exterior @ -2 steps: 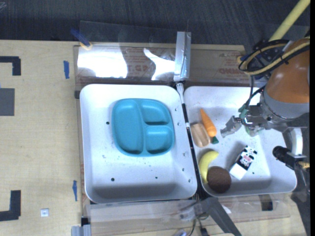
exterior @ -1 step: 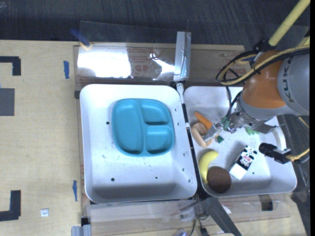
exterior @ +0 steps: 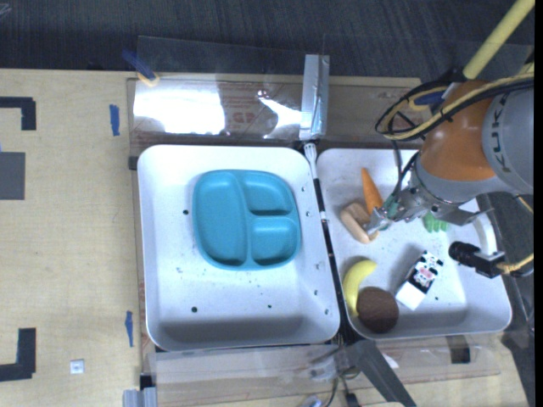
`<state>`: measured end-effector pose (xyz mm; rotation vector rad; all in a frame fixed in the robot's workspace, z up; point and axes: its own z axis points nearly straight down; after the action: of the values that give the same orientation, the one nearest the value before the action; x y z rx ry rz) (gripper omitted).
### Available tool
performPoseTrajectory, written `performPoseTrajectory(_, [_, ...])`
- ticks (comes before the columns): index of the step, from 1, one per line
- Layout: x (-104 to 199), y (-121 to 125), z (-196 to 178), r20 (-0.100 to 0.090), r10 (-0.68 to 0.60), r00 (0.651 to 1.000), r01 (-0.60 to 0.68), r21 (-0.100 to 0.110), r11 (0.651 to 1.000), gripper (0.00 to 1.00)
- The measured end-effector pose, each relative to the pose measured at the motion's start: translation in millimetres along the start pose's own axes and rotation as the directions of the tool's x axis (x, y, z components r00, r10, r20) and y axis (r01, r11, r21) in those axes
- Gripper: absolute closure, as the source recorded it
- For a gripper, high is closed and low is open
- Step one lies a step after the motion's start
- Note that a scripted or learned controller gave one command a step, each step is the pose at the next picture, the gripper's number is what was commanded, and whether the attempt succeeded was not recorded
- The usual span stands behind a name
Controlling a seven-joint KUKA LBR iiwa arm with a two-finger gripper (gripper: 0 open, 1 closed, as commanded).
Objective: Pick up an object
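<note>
Hand [exterior: 379,220] between carrot [exterior: 371,190] and bread roll [exterior: 356,223]

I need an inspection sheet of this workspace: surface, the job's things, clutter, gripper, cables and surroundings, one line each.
Surface: wooden bench bearing a left bin and a right bin, side by side.
Job's things: in the right bin, a carrot, a tan piece, a yellow fruit, a brown ball, a black-and-white toy and a small green item.
Clutter: blue divided plate in the left bin.
Gripper: the gripper is low at the tan piece; grasp cannot be judged.
Cables: yellow and black cables loop above the wrist.
Surroundings: clear panel behind the bins; dark floor.
</note>
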<state>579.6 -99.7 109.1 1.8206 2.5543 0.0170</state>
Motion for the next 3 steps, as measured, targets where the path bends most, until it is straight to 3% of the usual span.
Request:
performPoseTrajectory(1, [40.4,87.5,-67.9,-0.006,-0.003,1.0,0.003,0.029,1.0,1.0])
performPoseTrajectory(2, [42.3,87.7,-74.3,-0.01,-0.006,1.0,0.006,0.035,0.999,1.0])
performPoseTrajectory(3, [33.5,86.3,-73.8,-0.006,-0.03,1.0,0.03,0.025,0.999,1.0])
